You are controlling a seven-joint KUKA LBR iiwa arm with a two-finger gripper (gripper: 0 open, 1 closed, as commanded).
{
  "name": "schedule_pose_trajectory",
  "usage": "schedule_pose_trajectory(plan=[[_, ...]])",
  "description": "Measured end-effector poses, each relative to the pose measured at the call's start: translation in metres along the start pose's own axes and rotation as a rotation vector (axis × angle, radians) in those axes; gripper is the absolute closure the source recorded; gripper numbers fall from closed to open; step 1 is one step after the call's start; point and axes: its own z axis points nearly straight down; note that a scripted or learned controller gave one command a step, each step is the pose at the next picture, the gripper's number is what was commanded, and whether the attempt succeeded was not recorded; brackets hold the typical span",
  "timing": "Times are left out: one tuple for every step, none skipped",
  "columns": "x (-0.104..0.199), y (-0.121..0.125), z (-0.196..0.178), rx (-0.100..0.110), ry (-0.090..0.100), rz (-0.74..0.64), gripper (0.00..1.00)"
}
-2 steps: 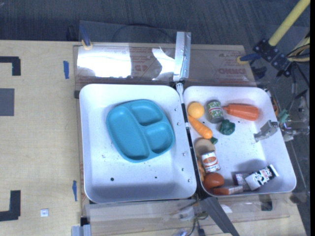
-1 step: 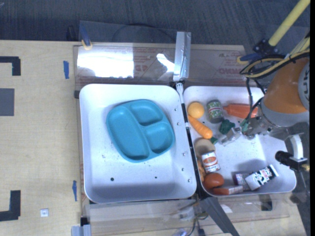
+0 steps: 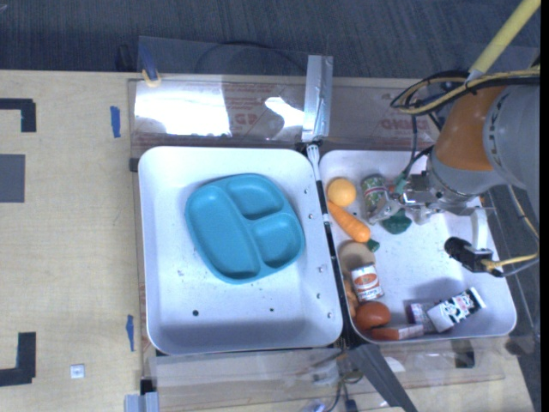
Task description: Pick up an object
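In the camera view, the claw (image 3: pixel 410 200) is seen low over the upper part of the right bin (image 3: pixel 420 264), at the end of the grey arm (image 3: pixel 506 136) that reaches in from the right. Whether the claw is spread or pressed together cannot be told, and nothing can be made out as held in it. A small upright can (image 3: pixel 373 194) with a green label stands just beside the claw on its left. A dark green, irregular piece (image 3: pixel 396 224) lies just below the claw; contact cannot be judged.

The remaining objects are crowded along the bin's left wall and lower edge. A smooth yellow-orange ball (image 3: pixel 341 192) lies at the top, with a tapered orange carrot (image 3: pixel 352 224) slanted below it. Further down are a rounded brown lump (image 3: pixel 353 253), a red-labelled can (image 3: pixel 366 282) and a glossy red tomato (image 3: pixel 371 315). Near the lower right corner, a black-and-white bottle (image 3: pixel 453 308) lies on its side, with a small purple piece (image 3: pixel 415 312) just to its left.

The middle of the right bin is bare white floor. In the left bin (image 3: pixel 163 256), a blue moulded tray (image 3: pixel 246 226) with three compartments lies near the centre, well apart from the walls. Both bins rest on the pale wooden desk (image 3: pixel 60 256).
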Motion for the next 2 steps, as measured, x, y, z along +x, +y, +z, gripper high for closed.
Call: schedule_pose_trajectory(plan=[[0.0, 0.002, -0.012, -0.005, -0.002, -0.002, 1.0], [0.051, 0.042, -0.103, -0.005, 0.001, -0.132, 1.0]])
